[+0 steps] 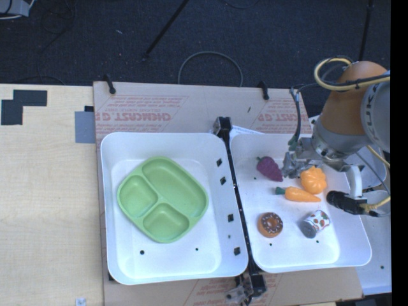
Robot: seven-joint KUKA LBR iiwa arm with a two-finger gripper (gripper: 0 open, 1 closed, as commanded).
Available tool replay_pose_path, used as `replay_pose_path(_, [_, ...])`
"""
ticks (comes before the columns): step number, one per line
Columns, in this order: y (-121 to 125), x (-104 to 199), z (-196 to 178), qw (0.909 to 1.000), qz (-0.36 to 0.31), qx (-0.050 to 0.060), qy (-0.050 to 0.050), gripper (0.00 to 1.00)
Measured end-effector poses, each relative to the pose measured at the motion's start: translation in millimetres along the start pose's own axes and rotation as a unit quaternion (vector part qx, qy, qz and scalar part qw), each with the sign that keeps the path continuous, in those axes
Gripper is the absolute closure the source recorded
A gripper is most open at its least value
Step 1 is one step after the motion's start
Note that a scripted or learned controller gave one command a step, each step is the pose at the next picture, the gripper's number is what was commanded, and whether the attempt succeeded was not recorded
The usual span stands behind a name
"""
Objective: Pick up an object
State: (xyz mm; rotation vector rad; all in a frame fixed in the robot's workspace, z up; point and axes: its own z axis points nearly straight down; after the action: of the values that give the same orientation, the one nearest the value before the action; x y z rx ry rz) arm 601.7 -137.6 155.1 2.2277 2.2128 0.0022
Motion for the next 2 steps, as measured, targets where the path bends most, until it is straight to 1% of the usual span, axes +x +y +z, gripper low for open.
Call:
replay_pose_path(1, [5, -5, -44, 1.0, -0.003, 0.0, 0.0, 1.0])
replay_pose_path(2, [4, 4, -102, 1.0, -0.004, -0.001, 0.0, 1.0])
